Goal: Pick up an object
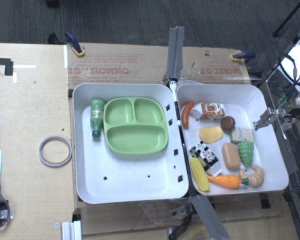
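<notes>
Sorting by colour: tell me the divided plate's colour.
Light green plate, clearest in the camera view.

Even, bright overhead light washes the two shallow white plastic bins (pixel 125 194) nearly shadowless; the dark carpeted floor (pixel 140 9) looks dim, grainy, slightly soft overall.

Toy foods (pixel 225 149) (corn, carrot, sausage) lie scattered in the right bin (pixel 270 149).
</notes>
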Robot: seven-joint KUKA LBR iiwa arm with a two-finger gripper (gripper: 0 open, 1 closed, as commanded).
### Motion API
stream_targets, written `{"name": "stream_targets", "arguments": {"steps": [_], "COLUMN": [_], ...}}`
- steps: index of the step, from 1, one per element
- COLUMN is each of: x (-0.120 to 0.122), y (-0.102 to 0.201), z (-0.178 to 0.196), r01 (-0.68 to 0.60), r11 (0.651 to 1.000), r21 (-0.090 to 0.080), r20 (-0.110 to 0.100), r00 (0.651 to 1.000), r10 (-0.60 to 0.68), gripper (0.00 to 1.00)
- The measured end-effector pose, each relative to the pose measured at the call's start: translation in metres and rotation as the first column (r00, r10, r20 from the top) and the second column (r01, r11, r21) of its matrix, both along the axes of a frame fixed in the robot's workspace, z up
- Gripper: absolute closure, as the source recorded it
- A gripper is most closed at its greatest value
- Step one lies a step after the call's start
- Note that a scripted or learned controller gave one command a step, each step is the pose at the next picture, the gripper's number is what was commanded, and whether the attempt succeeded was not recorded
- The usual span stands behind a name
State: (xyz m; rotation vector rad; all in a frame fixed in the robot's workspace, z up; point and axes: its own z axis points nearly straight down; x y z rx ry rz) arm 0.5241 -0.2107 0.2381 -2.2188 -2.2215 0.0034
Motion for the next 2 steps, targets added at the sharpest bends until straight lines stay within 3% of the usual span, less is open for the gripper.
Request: {"name": "stream_targets", "arguments": {"steps": [1, 2], "x": [-0.0451, -0.045], "y": [-0.004, -0.0062], "z": [-0.1475, -0.1386], "r01": [-0.143, -0.139], "r11": [0.99, 0.99], "r21": [0.01, 0.005], "r20": [0.002, 0.002], "r00": [0.99, 0.99], "r10": [0.143, 0.139], "gripper": [0.0, 1.0]}}
